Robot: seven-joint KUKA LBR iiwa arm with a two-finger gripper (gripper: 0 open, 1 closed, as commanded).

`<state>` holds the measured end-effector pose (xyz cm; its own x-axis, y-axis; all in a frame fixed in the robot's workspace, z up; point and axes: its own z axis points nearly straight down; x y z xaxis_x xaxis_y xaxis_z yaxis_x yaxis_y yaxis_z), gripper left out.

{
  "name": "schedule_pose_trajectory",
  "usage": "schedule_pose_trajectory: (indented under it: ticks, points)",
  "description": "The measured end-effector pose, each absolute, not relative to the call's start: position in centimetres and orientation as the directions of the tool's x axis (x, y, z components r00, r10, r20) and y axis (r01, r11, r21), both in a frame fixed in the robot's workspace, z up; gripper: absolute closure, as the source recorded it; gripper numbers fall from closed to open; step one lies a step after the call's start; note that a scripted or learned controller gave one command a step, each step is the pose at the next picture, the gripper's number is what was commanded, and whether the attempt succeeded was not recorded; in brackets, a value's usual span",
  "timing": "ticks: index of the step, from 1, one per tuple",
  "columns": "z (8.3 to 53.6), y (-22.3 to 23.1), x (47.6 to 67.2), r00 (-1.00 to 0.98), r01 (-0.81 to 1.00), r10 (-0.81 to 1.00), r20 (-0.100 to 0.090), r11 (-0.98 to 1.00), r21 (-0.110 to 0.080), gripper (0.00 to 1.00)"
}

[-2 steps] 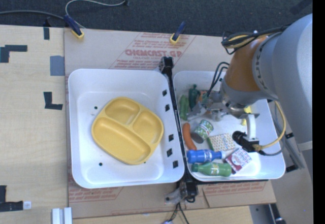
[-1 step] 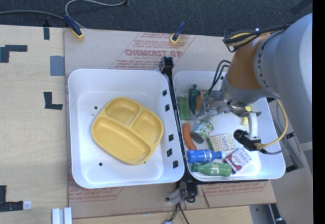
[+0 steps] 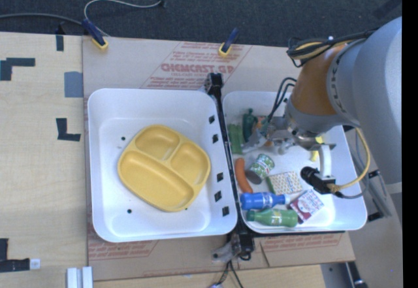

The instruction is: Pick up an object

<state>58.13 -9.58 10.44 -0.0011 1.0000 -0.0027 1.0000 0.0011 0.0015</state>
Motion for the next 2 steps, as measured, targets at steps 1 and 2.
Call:
schedule_pose_trajectory:
  ticks: [1,2]
  points:
    - [8.54,-9.48,57.58,-0.001,1.0,1.0,-0.001,0.001,0.001,0.0]
    - [9.52,-9.52,57.63,-0.001,1.0,1.0,-0.003,0.001,0.002,1.0]
